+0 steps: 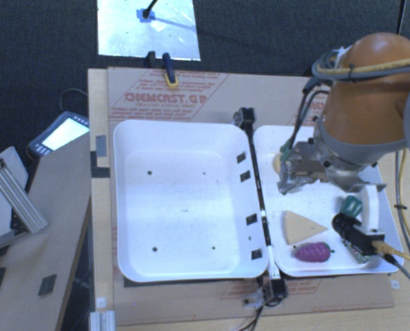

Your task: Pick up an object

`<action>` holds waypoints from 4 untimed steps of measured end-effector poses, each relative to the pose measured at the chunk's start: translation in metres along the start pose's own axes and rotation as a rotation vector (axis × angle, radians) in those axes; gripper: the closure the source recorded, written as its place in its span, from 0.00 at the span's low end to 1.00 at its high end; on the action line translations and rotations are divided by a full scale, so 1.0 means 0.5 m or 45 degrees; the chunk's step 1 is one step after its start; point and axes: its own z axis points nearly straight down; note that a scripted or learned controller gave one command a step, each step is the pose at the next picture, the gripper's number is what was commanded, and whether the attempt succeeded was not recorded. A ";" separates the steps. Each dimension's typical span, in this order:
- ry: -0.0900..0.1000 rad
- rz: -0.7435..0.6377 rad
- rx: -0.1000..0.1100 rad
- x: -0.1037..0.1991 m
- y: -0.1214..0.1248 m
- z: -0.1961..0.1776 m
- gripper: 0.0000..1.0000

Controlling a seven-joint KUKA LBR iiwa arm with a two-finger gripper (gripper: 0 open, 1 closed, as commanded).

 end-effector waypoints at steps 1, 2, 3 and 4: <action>0.009 -0.017 -0.043 0.073 0.002 -0.291 1.00; 0.009 -0.021 -0.028 0.214 -0.002 -0.372 1.00; 0.008 -0.024 -0.022 0.399 -0.005 -0.371 1.00; 0.006 -0.007 -0.027 0.399 0.075 -0.440 1.00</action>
